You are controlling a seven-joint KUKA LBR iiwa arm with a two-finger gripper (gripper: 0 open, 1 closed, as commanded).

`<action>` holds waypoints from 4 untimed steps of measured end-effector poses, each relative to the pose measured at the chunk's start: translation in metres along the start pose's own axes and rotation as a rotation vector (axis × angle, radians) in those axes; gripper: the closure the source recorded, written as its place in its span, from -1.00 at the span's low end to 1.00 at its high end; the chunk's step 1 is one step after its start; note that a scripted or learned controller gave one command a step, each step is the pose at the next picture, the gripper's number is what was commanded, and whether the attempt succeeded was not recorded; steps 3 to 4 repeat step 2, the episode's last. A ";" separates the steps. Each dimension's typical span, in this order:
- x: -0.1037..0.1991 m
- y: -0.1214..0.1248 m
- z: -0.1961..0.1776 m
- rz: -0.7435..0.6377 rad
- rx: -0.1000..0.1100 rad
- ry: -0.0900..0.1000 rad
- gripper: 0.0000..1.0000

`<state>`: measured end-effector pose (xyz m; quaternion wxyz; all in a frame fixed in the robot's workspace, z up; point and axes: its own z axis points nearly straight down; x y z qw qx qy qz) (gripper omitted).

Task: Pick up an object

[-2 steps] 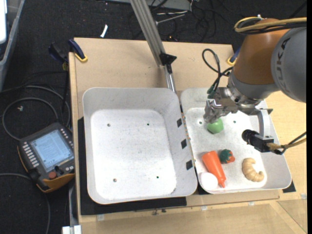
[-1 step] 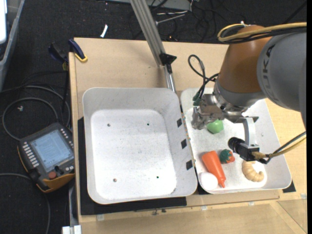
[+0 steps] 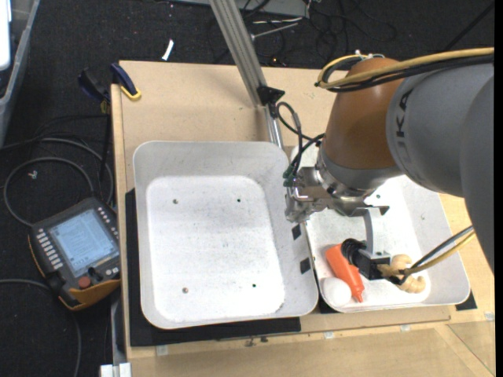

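The right bin (image 3: 440, 210) holds an orange-red elongated object (image 3: 346, 270) near its front edge. Touching that object's front end is a white ball (image 3: 336, 291), and a small cream object (image 3: 412, 280) lies to the right. My gripper (image 3: 302, 207) hangs low over the left rim of the right bin, behind and to the left of the orange-red object. The grey arm with its orange band (image 3: 369, 108) covers much of that bin. Nothing can be seen held in the gripper.
The left bin (image 3: 208, 234) is a white tray with a few dark specks. A metal pole (image 3: 240, 42) slants down to the bins' back edge. On the floor at the left lies a pendant controller (image 3: 75, 246) among cables.
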<state>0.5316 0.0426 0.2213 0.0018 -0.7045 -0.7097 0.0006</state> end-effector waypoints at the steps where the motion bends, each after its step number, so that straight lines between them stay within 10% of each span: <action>1: 0.042 -0.010 -0.006 -0.001 -0.003 0.000 1.00; 2: 0.039 -0.010 -0.006 0.007 -0.003 -0.002 -1.00; 4: 0.039 -0.010 -0.006 0.007 -0.003 -0.002 -1.00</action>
